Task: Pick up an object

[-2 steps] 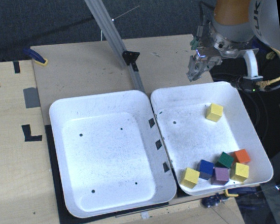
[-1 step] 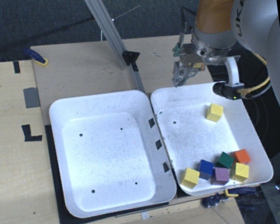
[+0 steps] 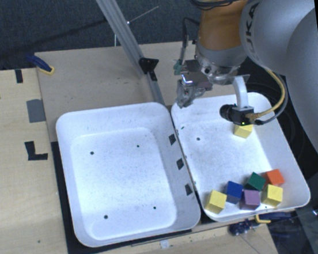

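Several small cubes lie in the right bin (image 3: 221, 156). One yellow cube (image 3: 242, 131) rests alone near the bin's far right side. Along the near edge sits a cluster: a yellow cube (image 3: 216, 201), a blue cube (image 3: 234, 190), a purple cube (image 3: 251, 198), a green cube (image 3: 255, 181), an orange cube (image 3: 275, 177) and another yellow cube (image 3: 274, 195). My gripper (image 3: 186, 96) hangs over the far left corner of the right bin, well away from every cube. Nothing shows in its grasp.
The left bin (image 3: 71, 164) stands beside the right one, their rims meeting mid-view. A slanted metal bar (image 3: 126, 35) runs down to the bins' far junction. A black device with a green light (image 3: 235, 113) hangs off the arm just above the lone yellow cube.
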`<state>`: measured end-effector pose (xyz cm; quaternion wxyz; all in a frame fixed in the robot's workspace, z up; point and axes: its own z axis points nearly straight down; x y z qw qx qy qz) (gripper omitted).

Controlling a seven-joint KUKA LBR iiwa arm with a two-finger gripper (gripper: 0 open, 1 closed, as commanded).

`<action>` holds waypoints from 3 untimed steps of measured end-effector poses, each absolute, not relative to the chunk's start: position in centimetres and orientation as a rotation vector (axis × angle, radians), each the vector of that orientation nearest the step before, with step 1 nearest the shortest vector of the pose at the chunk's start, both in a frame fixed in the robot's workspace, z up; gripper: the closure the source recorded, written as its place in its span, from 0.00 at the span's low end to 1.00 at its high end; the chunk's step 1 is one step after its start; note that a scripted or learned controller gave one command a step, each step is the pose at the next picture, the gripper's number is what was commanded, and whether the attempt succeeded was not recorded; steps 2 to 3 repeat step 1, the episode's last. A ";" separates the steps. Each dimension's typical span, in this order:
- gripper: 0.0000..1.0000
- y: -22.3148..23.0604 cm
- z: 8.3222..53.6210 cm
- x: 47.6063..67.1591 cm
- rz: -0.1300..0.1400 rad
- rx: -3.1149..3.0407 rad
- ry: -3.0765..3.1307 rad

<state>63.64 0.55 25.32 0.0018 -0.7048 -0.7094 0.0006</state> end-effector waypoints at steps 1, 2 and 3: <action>1.00 6.4 25.2 62.5 0.001 -2.210 -2.228; 1.00 6.4 25.2 62.5 0.001 -2.210 -2.228; 1.00 6.4 25.2 62.5 0.001 -2.210 -2.228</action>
